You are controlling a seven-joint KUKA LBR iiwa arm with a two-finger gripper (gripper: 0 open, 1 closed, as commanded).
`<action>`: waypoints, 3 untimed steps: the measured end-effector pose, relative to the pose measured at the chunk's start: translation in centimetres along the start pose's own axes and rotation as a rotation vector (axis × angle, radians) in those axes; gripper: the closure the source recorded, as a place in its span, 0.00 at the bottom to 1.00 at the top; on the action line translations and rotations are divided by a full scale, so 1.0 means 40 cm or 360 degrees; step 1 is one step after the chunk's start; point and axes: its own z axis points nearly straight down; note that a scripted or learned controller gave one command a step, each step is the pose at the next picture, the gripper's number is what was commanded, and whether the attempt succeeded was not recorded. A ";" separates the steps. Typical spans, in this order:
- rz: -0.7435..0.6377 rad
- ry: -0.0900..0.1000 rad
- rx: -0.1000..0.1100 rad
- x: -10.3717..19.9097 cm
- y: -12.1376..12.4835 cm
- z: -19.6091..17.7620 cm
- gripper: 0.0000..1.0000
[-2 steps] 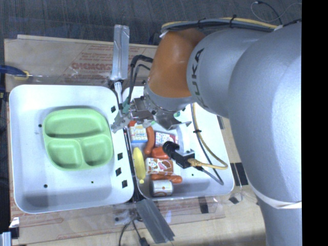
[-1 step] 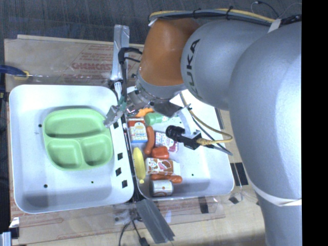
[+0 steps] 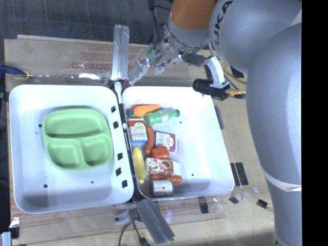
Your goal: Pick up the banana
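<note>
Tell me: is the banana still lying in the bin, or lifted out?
In the bin. The banana lies flat by the right bin's left wall; the gripper is above the bin's far edge.

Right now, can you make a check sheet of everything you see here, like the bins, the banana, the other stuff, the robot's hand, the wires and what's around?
Surface: two white bins side by side, left bin and right bin, on a brown bench.
Job's things: banana lies along the right bin's left wall, untouched.
Clutter: green tray with three sections in the left bin; in the right bin a carrot, green bottle, sausage, small packets and a can.
Grippers: gripper hangs above the right bin's far left corner, away from the banana.
Cables: black cable at the bench's near edge.
Surroundings: dark floor behind the bench.
</note>
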 end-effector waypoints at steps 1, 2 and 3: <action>0.0128 -0.0001 0.0002 -0.180 -0.103 -0.105 0.00; 0.0155 0.0002 0.0009 -0.007 -0.015 0.192 0.00; 0.0146 0.0002 0.0010 -0.005 -0.013 0.166 1.00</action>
